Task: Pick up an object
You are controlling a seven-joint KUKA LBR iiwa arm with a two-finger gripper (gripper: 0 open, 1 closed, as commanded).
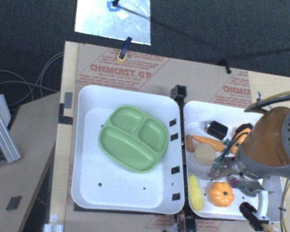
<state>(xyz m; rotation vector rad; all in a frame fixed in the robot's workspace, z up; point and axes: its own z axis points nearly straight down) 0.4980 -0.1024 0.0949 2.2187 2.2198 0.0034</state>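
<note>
**Q:** Which items occupy the two bins, and where is your gripper?

**A:** The left bin [81, 184], centre of the frame, carries a green divided plate [133, 137]. The right bin [195, 111], at right of frame, carries toy foods: an orange pumpkin [220, 194] at lower right, a yellow corn cob [195, 192] touching the bin's left wall, a carrot [208, 142] above a pale round piece [203, 155], and a black block [217, 129] towards the top. My gripper [220, 167] hangs over the middle of the right bin, just above the pumpkin and beside the pale piece. Whether it is spread or pressed together I cannot tell; my wrist hides it.

**Q:** Which object do you judge the best candidate, and how will it handle?

**A:** The pumpkin, being nearest. It looks like a light, hollow plastic toy: stiff enough to take a firm pinch, but smooth and rounded, so it may squirt sideways if I close off-centre. I would take hold across its widest part, straddling the ribs, not the small stem.

**Q:** Any alternatives?

**A:** The corn cob is long and narrow, which suits a grip across its short axis. However, it lies against the wall, leaving little room for a finger on that side. The carrot tapers and may slip towards its thin end.

**Q:** Is anything held at present?

**A:** I see nothing between my fingers; the pick is not yet made.
</note>
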